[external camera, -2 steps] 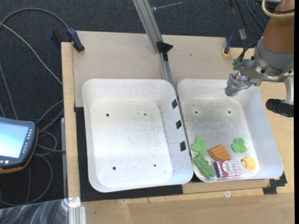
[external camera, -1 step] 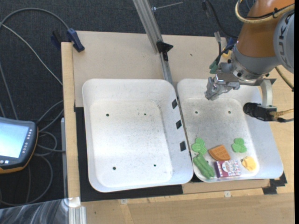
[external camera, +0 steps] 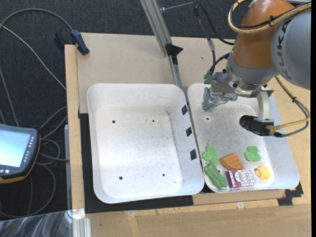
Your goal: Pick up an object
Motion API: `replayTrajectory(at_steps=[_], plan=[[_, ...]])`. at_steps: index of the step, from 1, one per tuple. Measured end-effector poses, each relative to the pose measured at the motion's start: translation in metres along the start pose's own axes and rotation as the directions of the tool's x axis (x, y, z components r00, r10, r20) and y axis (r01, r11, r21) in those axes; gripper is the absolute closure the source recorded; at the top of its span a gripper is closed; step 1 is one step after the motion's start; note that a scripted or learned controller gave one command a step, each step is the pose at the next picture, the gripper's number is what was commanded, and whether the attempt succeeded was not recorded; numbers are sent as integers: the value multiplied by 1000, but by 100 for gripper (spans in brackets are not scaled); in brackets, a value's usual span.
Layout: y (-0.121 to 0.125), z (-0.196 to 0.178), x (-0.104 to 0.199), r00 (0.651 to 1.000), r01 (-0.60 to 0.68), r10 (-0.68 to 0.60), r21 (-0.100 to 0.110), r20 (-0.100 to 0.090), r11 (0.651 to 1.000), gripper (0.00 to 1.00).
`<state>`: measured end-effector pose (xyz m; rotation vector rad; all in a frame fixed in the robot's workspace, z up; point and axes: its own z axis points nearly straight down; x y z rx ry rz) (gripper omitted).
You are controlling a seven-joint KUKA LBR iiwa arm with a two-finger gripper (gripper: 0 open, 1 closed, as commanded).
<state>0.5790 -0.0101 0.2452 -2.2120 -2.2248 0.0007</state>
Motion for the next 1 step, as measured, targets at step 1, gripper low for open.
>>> replayTrajectory(at_steps=[1], plan=[[-16, 7, 61, 1000, 2, -2, 1, -1, 1000, 100]])
